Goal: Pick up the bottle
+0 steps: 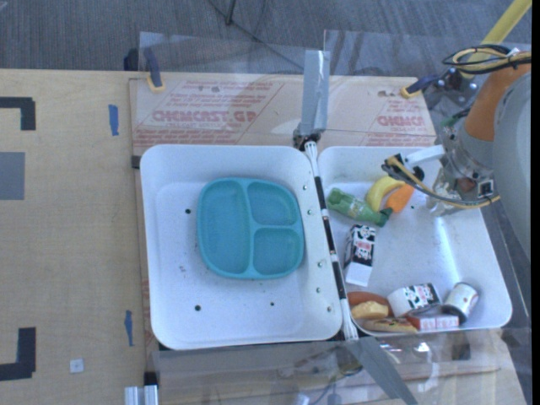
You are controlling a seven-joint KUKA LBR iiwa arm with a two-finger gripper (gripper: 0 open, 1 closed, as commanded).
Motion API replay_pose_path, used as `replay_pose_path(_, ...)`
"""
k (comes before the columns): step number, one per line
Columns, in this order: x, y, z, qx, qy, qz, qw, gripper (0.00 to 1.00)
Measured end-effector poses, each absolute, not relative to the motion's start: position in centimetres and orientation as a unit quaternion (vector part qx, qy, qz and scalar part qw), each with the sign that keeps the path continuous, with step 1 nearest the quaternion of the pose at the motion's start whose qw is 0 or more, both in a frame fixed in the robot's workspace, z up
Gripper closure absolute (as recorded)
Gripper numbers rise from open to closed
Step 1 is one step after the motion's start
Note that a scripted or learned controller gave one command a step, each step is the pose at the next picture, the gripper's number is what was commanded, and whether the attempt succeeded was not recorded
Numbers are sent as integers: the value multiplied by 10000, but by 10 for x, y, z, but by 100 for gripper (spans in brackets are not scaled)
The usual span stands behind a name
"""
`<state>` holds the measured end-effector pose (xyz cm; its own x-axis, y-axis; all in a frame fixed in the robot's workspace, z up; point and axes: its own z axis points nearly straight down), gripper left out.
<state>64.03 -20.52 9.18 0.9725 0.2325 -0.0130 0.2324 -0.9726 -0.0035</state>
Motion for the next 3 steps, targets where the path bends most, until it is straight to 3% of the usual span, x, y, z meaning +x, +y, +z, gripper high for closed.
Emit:
replay_pose_path(1, 659, -222, 139, -9921, -1252, -1, 3, 100)
replay_pose_path(2, 662, -222, 340, -9888, -1491, -4, 1, 100)
replay_pose_path(3, 654, -104, 368, -9880, -1542, 11, 15, 100)
